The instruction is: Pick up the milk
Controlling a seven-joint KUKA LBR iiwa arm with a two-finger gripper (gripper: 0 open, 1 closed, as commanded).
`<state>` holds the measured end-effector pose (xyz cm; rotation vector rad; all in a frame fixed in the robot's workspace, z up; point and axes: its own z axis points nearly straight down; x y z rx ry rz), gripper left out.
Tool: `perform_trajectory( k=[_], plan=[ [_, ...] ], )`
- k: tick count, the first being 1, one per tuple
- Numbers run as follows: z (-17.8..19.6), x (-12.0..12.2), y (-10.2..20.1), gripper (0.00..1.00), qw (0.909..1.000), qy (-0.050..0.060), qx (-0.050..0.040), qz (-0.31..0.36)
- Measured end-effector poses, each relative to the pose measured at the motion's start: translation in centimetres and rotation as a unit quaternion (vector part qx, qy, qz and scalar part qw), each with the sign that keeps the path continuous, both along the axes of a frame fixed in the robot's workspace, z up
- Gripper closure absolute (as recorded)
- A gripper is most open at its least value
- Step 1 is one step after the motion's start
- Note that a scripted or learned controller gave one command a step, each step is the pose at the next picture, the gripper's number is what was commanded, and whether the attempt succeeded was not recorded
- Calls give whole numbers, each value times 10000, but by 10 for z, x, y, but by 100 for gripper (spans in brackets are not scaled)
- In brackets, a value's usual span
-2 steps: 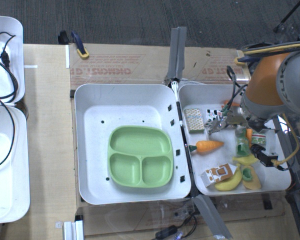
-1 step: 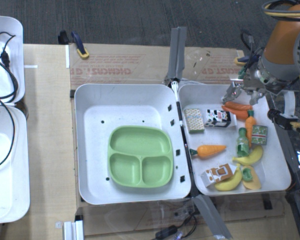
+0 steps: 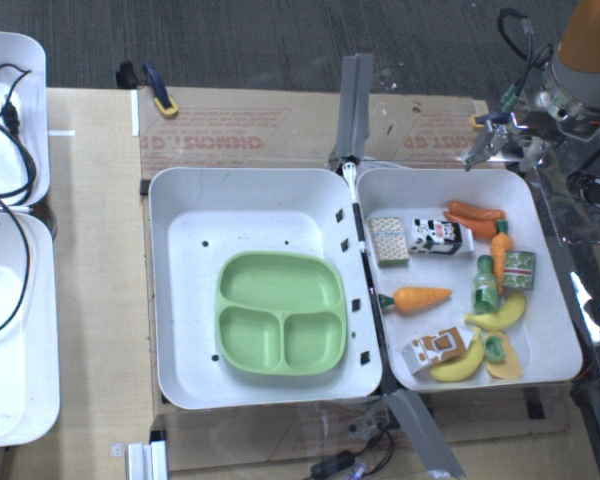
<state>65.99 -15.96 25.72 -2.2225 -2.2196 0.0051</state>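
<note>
White plastic makes up the right bin (image 3: 555, 268), and everything that matters lies in it; places below are taken from the milk (image 3: 437, 235), a small carton with black-and-white cow markings lying on its side in the bin's far half.

Nearest the camera, well in front of the milk, a brown-and-white carton (image 3: 438, 349) lies against a banana (image 3: 458, 365). It is carton-shaped too, so a program that picks by shape alone could take it for the target.

Closer to the milk, a carrot (image 3: 420, 298) lies just in front of it with a clear gap between them.

A checkered packet (image 3: 388, 240) lies close by the milk's left end, and a second carrot (image 3: 500, 251) stands close to its right end. Orange-red sausages (image 3: 475, 213) lie just behind it. This crowding is the main risk: a descent slightly off-centre could land on a neighbour, nudge the carton away, or pinch two things together. The carton is also flat and smooth, so a shallow grasp may slip.

Farthest, beyond the milk and to its right, the gripper (image 3: 492, 138) hangs above the bin's back rim, well apart from the carton. I cannot tell whether it is open or closed.
</note>
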Motion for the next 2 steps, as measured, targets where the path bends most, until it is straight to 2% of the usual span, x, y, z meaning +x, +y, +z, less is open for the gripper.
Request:
perform_trajectory(
  k=[1,2],
  plan=[
    [-132,-34,21,0,9998,11,7,-213],
    [-151,-71,59,0,9932,-205,-32,-1143]
  ],
)
